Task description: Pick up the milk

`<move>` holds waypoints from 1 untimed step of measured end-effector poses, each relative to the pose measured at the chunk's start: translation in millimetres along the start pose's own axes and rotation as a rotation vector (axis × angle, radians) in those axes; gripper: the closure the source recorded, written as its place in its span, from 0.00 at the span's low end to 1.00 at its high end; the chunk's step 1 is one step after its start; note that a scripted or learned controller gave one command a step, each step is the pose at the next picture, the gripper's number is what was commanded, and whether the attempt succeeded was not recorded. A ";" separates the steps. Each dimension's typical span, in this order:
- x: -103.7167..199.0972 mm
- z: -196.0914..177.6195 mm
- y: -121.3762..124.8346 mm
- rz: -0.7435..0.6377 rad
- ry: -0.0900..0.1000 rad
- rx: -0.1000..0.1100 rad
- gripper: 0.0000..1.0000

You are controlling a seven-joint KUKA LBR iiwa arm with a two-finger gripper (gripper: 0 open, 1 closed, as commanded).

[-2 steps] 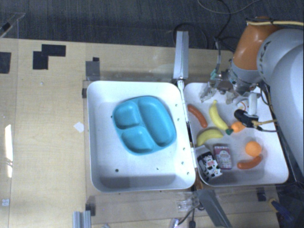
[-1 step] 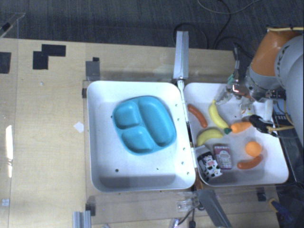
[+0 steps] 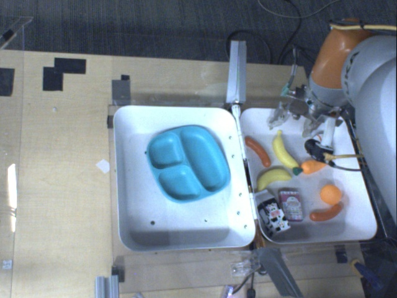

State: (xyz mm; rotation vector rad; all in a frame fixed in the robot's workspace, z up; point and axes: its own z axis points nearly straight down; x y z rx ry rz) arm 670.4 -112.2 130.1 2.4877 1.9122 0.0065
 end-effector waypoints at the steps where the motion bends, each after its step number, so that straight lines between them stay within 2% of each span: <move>1: 1.8 -12.7 1.7 -0.007 0.000 -0.007 1.00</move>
